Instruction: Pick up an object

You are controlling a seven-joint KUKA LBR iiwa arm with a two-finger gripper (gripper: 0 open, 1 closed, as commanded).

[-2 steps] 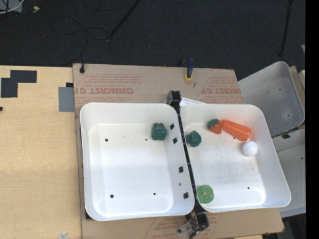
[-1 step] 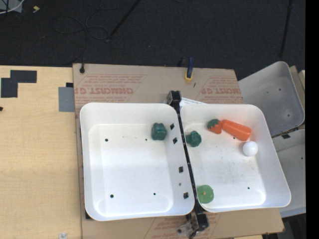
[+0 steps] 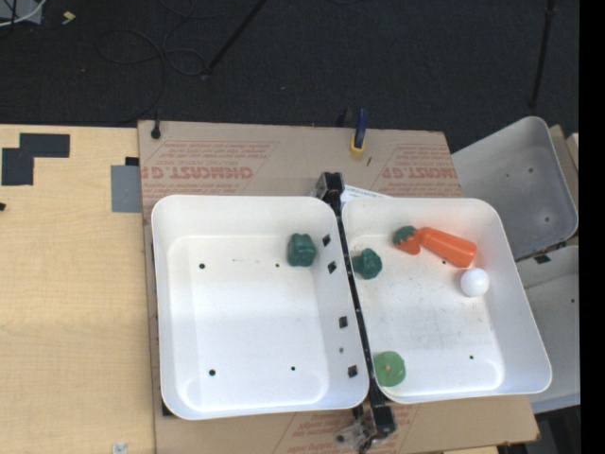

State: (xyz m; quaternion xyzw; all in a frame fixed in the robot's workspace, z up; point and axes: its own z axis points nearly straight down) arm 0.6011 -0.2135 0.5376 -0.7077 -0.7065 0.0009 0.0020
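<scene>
- Where the left bin (image 3: 175, 348) meets the right bin (image 3: 526, 324), one dark green lump (image 3: 301, 250) lies left of that seam and another (image 3: 367, 264) right.
- Further right: toy carrot (image 3: 440, 244), white ball (image 3: 474, 282).
- Claw: cannot tell.

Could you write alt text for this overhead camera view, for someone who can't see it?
Two shallow white bins sit side by side on a cardboard sheet. The left bin holds one dark green lump; the right bin holds another dark green lump, an orange carrot-shaped toy, a small white ball and a light green round piece.
</scene>
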